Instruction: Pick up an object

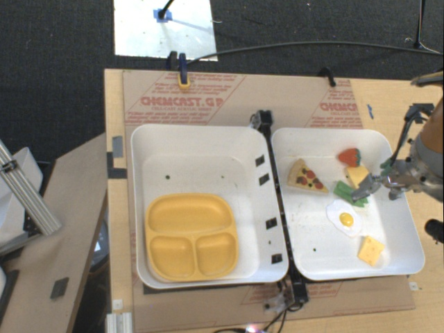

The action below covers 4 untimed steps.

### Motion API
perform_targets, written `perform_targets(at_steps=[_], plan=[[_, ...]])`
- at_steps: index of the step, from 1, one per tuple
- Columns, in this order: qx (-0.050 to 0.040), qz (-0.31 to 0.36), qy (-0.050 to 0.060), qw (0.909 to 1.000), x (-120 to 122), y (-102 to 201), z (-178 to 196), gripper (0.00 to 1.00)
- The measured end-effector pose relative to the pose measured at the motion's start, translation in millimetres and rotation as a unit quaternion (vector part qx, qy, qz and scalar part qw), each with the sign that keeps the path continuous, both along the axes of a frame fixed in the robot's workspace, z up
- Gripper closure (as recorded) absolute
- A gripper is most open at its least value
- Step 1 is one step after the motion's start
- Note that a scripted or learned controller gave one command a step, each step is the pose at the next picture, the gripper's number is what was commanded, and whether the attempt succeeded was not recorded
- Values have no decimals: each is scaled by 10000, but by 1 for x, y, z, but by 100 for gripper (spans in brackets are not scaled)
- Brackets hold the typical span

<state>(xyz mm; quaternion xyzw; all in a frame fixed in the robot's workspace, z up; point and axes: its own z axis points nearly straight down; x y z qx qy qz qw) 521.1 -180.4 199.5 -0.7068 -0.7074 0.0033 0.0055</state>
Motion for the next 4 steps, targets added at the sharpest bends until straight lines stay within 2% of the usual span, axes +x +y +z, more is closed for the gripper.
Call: perform_targets(at_steps=[1, 3, 4], plan=[[-12, 17, -47, 10000, 3, 0, 5, 0], [-3, 2, -31, 10000, 3, 6, -87, 0], [-11, 0, -52, 10000, 4, 7, -118, 0]])
